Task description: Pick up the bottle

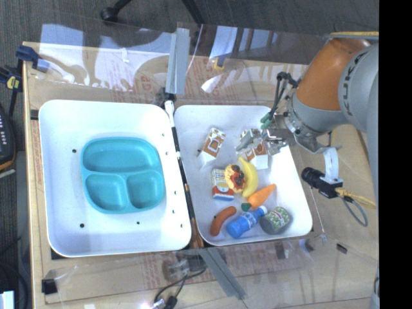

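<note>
The bottle (pixel 246 223), blue with a white cap end, lies on its side near the front edge of the right bin (pixel 193 166), wedged between a sausage (pixel 223 220) on its left and a small patterned can (pixel 277 219) on its right, with a carrot (pixel 261 196) just behind it. In the camera view the gripper (pixel 259 140) hangs over the bin's back part, above a small carton (pixel 257 149), well apart from the bottle; whether it is spread or closed cannot be told. To do this step well, the arm would likely need to travel toward the front edge, align across the bottle's narrow width, and descend without nudging the can or sausage.
</note>
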`<state>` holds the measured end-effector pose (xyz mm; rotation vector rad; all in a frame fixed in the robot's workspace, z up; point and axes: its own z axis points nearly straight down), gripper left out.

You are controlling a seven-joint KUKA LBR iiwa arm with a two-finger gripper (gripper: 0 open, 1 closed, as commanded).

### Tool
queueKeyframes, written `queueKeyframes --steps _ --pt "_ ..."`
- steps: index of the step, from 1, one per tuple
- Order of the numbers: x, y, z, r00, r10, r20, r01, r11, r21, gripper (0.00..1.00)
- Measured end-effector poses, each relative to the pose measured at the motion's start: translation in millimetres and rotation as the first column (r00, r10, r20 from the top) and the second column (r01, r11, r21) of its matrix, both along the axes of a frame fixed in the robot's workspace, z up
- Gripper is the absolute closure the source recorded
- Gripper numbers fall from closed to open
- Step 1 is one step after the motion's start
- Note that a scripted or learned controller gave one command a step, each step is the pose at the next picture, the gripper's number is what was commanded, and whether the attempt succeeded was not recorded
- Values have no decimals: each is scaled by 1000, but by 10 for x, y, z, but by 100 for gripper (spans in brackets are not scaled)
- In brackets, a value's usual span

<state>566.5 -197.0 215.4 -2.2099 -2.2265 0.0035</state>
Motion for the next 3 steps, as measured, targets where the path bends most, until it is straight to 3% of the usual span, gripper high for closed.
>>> queueKeyframes --steps 1,2,3 --pt "-507 -105 -751 993 122 0 -122 993 1 0" --pt "-869 86 -1234 926 377 5 -377 926 0 0" --pt "-860 87 -1128 925 379 5 -379 925 2 100"
